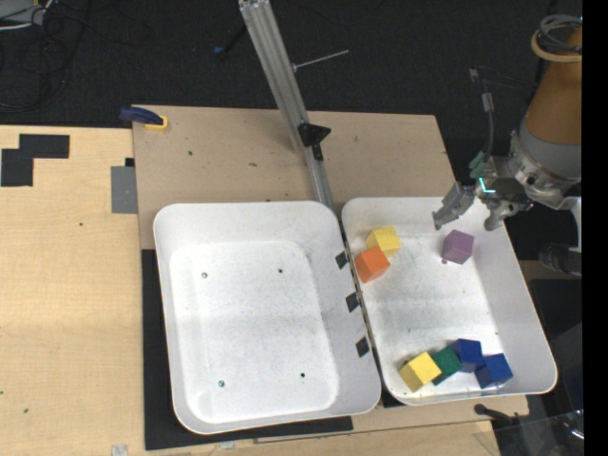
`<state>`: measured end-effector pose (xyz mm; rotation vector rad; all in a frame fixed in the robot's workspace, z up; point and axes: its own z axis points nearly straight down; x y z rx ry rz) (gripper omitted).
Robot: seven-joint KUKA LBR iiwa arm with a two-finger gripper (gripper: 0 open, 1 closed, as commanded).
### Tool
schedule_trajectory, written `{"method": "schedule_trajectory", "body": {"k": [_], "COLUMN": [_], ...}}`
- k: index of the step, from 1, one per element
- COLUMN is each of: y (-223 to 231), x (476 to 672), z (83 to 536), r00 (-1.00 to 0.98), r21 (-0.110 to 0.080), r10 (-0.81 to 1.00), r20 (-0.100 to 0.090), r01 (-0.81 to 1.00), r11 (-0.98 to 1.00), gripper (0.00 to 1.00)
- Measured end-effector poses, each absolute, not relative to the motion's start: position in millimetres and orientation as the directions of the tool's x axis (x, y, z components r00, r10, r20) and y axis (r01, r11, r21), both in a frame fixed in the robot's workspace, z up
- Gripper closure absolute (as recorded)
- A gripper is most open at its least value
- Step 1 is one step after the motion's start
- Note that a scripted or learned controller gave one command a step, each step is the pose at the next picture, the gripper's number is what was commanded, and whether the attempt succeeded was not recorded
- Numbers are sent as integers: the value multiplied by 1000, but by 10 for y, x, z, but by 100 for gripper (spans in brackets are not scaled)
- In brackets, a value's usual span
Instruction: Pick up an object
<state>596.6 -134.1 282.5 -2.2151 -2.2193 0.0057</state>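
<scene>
I am holding my gripper (470, 215) open, grasping nothing, just above the purple cube (458, 246), which is lying slightly left.

A single fixed camera looks down at a slant from above the front of the counter (66, 255), far enough back to take in both white bins (190, 226) whole. The arm (556, 103) enters at the right edge, with dark floor beyond the counter's far side.

Arm (556, 93) cut off at right edge; green block (449, 363) partly hidden.
</scene>
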Motion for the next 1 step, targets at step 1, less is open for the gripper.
{"method": "schedule_trajectory", "body": {"k": [1], "y": [-1345], "x": [5972], "z": [2845], "r00": [-1], "r21": [-3], "r10": [1000], "r20": [1], "r01": [1000], "r11": [1], "gripper": [0]}}
